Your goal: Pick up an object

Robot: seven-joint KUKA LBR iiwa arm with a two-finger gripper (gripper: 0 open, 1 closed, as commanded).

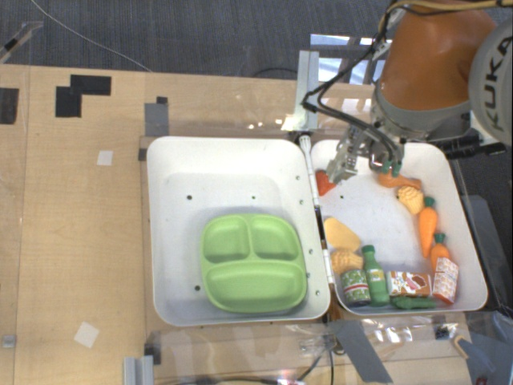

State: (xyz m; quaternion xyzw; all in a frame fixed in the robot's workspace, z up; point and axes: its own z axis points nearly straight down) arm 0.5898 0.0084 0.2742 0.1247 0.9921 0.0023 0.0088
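The small red-orange wedge-shaped toy (324, 183) lies at the far left corner of the right-hand shallow white bin (458, 184), pressed close to the wall that bin shares with its left neighbour. It looks the likeliest target, since the two-finger gripper (346, 164) hangs just above and slightly right of it. Whether the fingers are spread or closed cannot be made out from this slanted view; nothing can be seen held between them, and the wedge seems to rest on the bin floor, beside the tips and not between them.

The chief risk, as I judge it, is the wall. With the toy tucked against the divider, a finger coming down on its left side could strike the rim or find no room, and the toy could be nudged away or pinched only at an edge and slip out. Its small, sloping shape would also give the fingers little to bite on.

Further right, an orange toy carrot (427, 224) and a pale yellow toy (409, 198) lie along the right side. At the near end stand a green toy bottle (373, 275) and small printed cartons (409, 281). The left-hand white bin (176, 167) holds a green divided plastic plate (253, 261), well apart from the gripper.
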